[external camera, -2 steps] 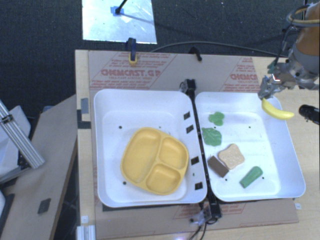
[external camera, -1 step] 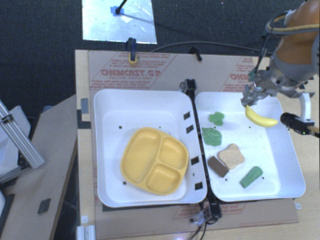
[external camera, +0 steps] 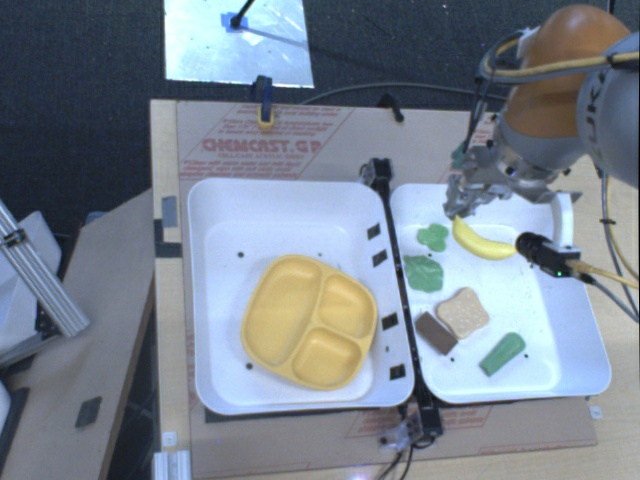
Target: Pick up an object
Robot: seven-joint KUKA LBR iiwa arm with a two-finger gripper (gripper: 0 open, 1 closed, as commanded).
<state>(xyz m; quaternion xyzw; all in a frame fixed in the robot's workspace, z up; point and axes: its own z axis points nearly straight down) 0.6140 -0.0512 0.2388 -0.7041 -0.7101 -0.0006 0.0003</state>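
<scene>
"Camera view: where do the jaws stand, and are they holding anything?"

"They hang over the far corner of the right bin (external camera: 572, 370), close to the divider. I cannot tell how far apart they are, because the wrist hides the gap. I see nothing gripped between them."

"What lies closest to them?"

"The banana (external camera: 484, 242). Its nearer tip lies just below the jaws on the viewer's side, and its body curves away from them toward the arm. A small green leaf (external camera: 433, 236) sits just beside that tip, and a larger green piece (external camera: 424, 273) lies a little farther from the jaws."

"How would the banana handle?"

"It looks like a glossy moulded toy, so I judge it light, stiff and somewhat slippery, and not fragile. I'd close across its narrow width at the middle of the curve. The tapering ends could squirt out."

"And farther out?"

"A tan toast slice (external camera: 463, 312) with a speckled face touches a flat brown block (external camera: 436, 332), both well beyond the banana from the jaws. A stubby green cylinder (external camera: 501, 354) lies farther again. Across the divider, well apart from the jaws, the left bin (external camera: 215, 268) holds a yellow three-compartment tray (external camera: 310, 321), smooth and rounded. Both bins are matte white and rest on the pale table (external camera: 420, 128)."
</scene>
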